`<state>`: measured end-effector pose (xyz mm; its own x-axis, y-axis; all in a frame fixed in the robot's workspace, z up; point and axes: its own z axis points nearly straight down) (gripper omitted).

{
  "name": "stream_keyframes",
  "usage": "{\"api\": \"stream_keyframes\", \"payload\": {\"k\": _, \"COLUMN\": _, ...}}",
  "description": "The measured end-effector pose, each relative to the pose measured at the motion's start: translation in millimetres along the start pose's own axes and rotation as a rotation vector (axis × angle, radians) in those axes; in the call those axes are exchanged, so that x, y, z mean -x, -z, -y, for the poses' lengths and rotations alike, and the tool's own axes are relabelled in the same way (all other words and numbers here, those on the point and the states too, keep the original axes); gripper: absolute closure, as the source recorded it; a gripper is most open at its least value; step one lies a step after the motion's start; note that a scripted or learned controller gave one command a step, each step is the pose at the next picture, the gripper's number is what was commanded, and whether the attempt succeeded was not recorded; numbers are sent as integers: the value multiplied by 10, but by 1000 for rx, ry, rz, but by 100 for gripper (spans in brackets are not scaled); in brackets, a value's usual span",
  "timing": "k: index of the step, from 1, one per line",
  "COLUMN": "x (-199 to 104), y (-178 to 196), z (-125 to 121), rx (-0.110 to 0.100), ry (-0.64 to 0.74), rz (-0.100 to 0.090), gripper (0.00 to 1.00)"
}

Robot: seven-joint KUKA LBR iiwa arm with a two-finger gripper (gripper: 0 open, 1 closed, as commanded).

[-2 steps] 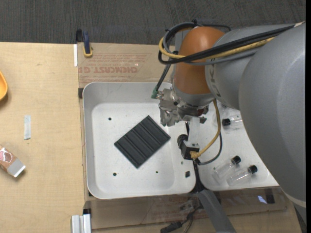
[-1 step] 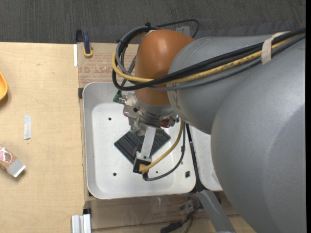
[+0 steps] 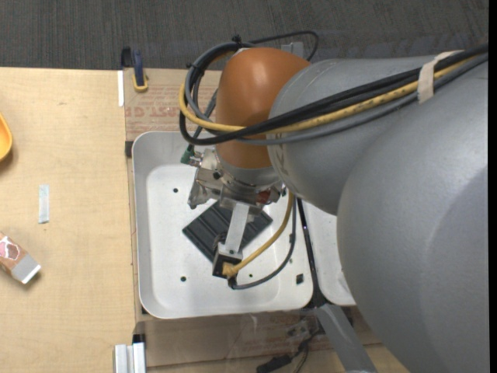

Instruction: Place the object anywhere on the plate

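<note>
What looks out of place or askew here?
The dark ribbed slab lies askew in the white bin, its edges diagonal to the walls. Outside the bin, a small pale strip and a wrapped piece lie loose on the bench.

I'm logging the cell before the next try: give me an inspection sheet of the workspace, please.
Surface: white bin on a wooden bench; second bin mostly behind the arm.
Job's things: dark ribbed slab flat on the bin floor, partly under the gripper; object or plate, cannot tell.
Clutter: orange thing, grey strip and red-and-white packet on the bench, outside the bins.
Gripper: low over the slab; whether it holds anything, cannot tell.
Cables: yellow and black cables loop round the orange band; one loop hangs low over the bin floor.
Surroundings: blue clamp at the bench's far edge; grey carpet beyond.
</note>
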<state>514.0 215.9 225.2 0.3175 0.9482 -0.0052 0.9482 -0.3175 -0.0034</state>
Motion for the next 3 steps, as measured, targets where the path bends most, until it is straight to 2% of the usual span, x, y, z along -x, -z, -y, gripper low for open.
{"api": "stream_keyframes", "payload": {"k": 1, "x": -11, "y": 726, "z": 99, "rx": 6, "ry": 832, "rz": -2, "gripper": 0}}
{"api": "stream_keyframes", "payload": {"k": 2, "x": -1, "y": 807, "z": 83, "rx": 4, "ry": 829, "rz": 0, "gripper": 100}}
{"api": "stream_keyframes", "payload": {"k": 3, "x": -1, "y": 807, "z": 83, "rx": 4, "ry": 829, "rz": 0, "gripper": 0}}
